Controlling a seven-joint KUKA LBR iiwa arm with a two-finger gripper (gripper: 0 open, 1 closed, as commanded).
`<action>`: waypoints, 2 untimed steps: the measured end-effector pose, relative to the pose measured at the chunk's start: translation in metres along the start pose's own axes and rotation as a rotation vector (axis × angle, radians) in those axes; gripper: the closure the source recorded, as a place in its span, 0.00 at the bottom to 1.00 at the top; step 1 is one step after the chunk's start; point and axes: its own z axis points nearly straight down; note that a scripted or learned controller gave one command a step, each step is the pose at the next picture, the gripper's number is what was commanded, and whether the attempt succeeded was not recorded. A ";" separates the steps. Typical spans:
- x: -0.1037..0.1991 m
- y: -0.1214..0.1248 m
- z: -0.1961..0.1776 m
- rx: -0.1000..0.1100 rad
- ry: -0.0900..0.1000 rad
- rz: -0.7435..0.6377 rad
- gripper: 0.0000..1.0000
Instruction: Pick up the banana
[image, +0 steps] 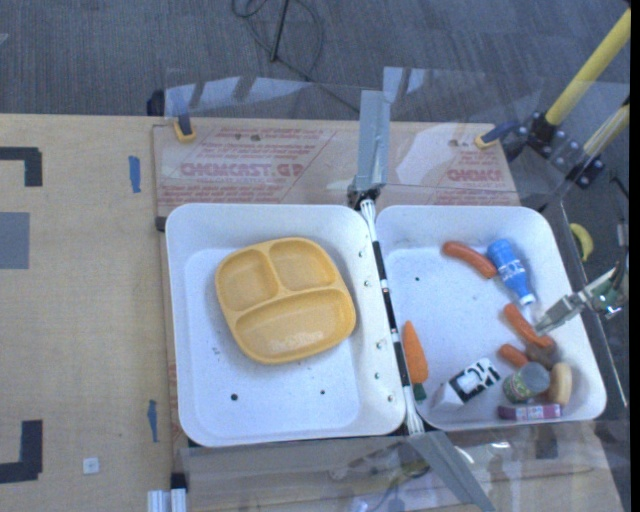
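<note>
My gripper (572, 308) reaches in from the right edge, low over the right side of the right bin (440, 225). Its tip is just above a brown sausage (524, 325), and nothing shows in its hold. A small yellow curved thing (581, 240), possibly the banana, lies just outside that bin's right rim, above the gripper; it is too small to be sure. A tan rounded piece (562, 382) rests in the bin's lower right corner.
The right bin also holds an orange sausage (468, 258), a blue bottle (510, 270), a carrot (414, 352), a black-and-white item (475, 380), a grey-green can (528, 382) and a purple bar (530, 411). A yellow divided plate (285, 298) sits in the left bin (190, 330).
</note>
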 end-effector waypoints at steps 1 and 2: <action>0.048 0.010 0.100 0.001 0.001 0.092 0.00; 0.091 0.027 -0.007 0.001 -0.001 0.401 0.00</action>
